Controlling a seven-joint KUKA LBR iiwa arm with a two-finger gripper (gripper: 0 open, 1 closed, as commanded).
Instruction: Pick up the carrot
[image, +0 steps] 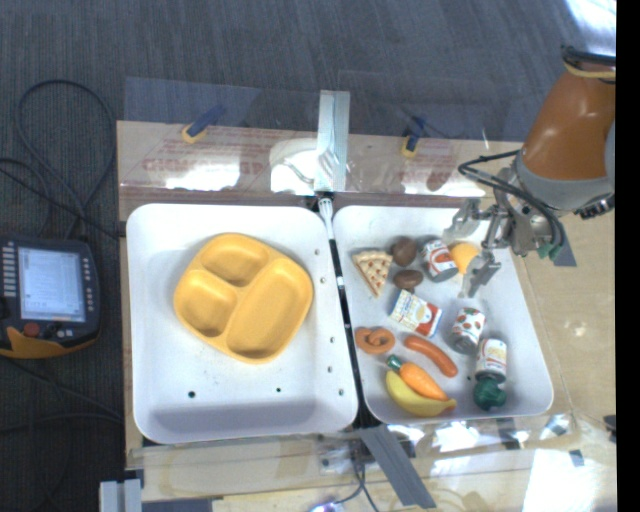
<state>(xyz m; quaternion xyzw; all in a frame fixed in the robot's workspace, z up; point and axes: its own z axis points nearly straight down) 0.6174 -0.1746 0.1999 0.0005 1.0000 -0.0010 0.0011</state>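
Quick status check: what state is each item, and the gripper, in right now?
carrot: lying in the right bin, resting on the banana, not held
banana: lying at the bin's near edge
yellow divided plate: upright in the left bin
gripper: open, above the right bin's far end, holding nothing

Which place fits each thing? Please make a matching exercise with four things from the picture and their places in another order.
Things:
1. carrot
2. yellow divided plate
3. pizza slice
4. gripper

Places:
A. in the left bin
B. near the front of the right bin, lying on the banana
C. above the far right part of the right bin
D. far left part of the right bin, beside the divider

Pairs: 1-B, 2-A, 3-D, 4-C
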